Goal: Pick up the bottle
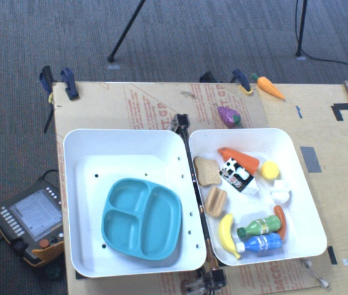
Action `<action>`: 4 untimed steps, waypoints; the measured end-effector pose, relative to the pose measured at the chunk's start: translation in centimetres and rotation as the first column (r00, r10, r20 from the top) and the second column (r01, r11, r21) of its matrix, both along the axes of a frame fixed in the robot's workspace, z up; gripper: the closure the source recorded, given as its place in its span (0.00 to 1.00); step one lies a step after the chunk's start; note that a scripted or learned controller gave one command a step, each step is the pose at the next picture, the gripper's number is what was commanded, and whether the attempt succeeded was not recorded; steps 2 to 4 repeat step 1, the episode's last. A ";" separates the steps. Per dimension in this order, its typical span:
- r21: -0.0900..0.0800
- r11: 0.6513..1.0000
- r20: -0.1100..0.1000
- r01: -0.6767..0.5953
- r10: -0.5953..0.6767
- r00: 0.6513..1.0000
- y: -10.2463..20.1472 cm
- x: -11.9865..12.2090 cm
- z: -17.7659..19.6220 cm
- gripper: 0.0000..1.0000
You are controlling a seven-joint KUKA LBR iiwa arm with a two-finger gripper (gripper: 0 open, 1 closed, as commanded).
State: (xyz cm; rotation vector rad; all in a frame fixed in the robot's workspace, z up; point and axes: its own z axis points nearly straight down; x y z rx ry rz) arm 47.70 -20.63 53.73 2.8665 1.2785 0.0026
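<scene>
Two bottles lie on their sides near the front of the right bin. The green bottle has a yellow-green label and points its cap to the left. Just in front of it lies a blue bottle with a white cap, close to the bin's front wall. A yellow banana lies immediately left of both bottles, and an orange-red piece touches them on the right.
The right bin also holds a bread slice, a bun, a black-and-white carton, a carrot, a lemon and a white item. The left bin holds a blue divided plate. A purple toy and carrot lie on the bench behind.
</scene>
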 end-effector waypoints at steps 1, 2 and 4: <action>0.000 0.992 0.001 0.127 -0.127 0.992 0.0 0.0 0.0 1.00; 0.000 0.992 0.001 0.127 -0.127 0.992 0.0 0.0 0.0 1.00; 0.000 0.992 0.001 0.127 -0.127 0.992 0.0 0.0 0.0 1.00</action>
